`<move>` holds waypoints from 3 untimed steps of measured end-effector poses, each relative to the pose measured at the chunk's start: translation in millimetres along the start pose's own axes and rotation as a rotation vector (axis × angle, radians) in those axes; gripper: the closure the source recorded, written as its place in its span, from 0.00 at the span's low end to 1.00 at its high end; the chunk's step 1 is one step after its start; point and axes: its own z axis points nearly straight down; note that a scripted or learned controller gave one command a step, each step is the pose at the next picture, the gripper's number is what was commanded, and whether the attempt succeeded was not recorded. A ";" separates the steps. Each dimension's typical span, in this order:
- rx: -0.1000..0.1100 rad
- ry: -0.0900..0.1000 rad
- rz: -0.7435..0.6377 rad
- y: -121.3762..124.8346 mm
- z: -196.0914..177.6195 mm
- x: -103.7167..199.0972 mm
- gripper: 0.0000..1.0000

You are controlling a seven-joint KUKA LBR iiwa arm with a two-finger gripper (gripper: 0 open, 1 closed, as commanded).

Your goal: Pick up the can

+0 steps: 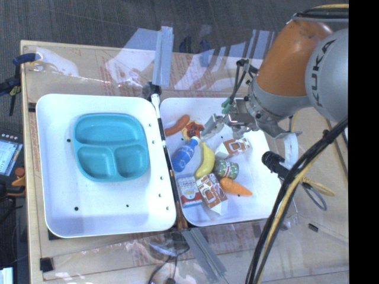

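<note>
stage: pick not done | small green-labelled metal can (pixel 227 170) lies mid right white bin (pixel 269 185), beside yellow banana (pixel 205 160) | two-finger gripper (pixel 220 125) hovers near bin's far edge, fingers spread, holding nothing | left: descend, grasp, lift

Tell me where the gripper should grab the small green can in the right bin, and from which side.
Probably from above, fingers closing across the round sides of the small green can. It seems to lie tilted among the yellow banana, the orange carrot and a carton, so side access looks crowded. The gripper hangs up-left of it.
</note>
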 end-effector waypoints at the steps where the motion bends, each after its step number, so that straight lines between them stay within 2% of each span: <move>1: 0.001 0.000 0.044 -42.2 90.3 -68.6 0.00; 2: -0.001 0.000 0.044 -4.5 154.7 -72.0 0.00; 3: -0.001 0.001 0.108 -70.5 133.0 -76.4 0.00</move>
